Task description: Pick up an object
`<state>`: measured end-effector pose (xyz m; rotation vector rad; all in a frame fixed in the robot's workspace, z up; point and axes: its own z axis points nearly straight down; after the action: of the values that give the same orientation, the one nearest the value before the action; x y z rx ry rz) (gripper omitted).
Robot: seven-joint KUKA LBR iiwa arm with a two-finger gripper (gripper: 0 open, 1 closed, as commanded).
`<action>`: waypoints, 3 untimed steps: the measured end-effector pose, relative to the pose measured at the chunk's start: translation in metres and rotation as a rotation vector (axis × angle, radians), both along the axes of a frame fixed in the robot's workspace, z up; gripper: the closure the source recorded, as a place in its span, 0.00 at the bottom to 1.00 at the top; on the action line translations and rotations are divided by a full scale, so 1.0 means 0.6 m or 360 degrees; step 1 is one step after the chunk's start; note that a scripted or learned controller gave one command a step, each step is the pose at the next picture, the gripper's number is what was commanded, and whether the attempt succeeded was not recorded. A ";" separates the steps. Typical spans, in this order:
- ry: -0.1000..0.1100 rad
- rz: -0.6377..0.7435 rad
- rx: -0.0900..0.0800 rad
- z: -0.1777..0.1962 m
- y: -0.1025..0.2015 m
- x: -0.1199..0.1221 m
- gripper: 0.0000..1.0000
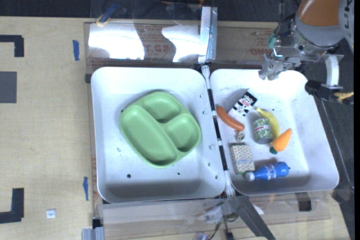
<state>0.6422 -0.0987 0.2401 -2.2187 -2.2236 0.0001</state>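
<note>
Bright overhead light floods the scene. Strong glare whitens the clear panel (147, 36) behind the bins. The picture is slightly soft throughout.

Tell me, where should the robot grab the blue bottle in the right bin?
Probably across the middle of the blue bottle, coming straight down from above. It lies flat on its side near the front wall of the right bin, so its round body gives the fingers two sides to pinch. The patterned box sits close, so stay toward the free right end.
</note>
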 end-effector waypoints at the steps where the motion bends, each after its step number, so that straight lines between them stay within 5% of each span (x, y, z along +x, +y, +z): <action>1: -0.0005 0.0181 -0.0002 0.166 -0.019 -0.056 0.00; 3: -0.0006 0.0387 -0.0002 -0.221 -0.076 -0.100 0.00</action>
<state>0.5819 -0.1444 0.1076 -1.9352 -2.4789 -0.0027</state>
